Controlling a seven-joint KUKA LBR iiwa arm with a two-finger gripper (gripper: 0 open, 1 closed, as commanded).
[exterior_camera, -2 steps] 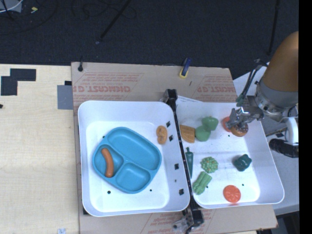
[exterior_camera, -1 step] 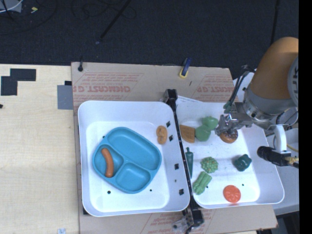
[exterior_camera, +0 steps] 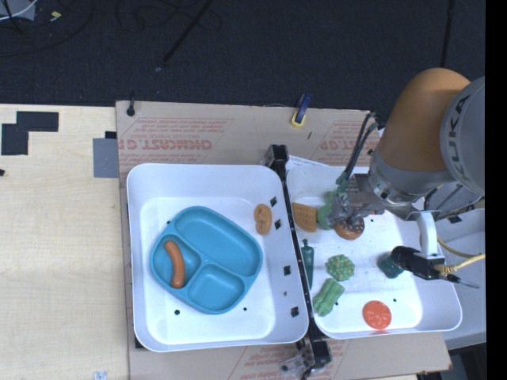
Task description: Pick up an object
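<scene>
Several toys crowd the right bin, and I judge that the main hazard. The gripper sits low at the bin's far-left part, over a brown round piece beside an orange-brown block; I cannot tell how its claw stands. A closing here could catch both, or nudge one against the divider. Readable writing: mirrored red print on the cardboard, partly legible; "KU" on the arm.
</scene>
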